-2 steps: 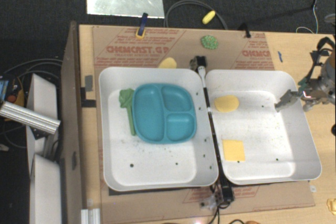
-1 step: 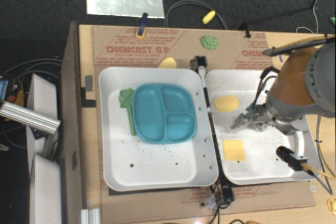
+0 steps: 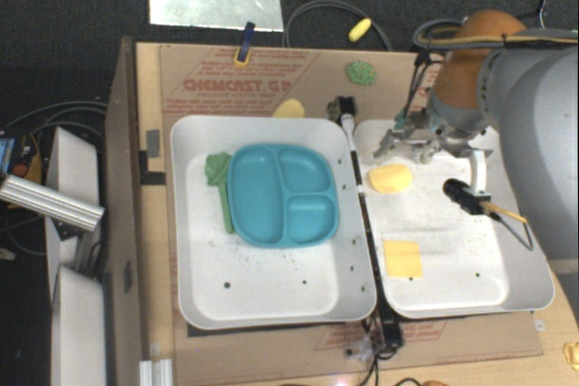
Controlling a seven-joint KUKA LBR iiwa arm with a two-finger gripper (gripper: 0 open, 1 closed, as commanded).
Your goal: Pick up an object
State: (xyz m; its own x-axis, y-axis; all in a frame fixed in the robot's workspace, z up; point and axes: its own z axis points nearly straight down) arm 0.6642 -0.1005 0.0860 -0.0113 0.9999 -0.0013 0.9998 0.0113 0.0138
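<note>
**Jaws poised over yellow lump**

Hanging low in the right bin, jaws spread wide, gripping nothing. Just below and touching near their tips, yellow lump. Further toward the front, yellow square.

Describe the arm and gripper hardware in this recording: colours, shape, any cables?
The arm is bulky, rounded and grey, with an orange band above the wrist. The gripper is a small grey metal assembly. Thin dark cables loop over the band.
</note>
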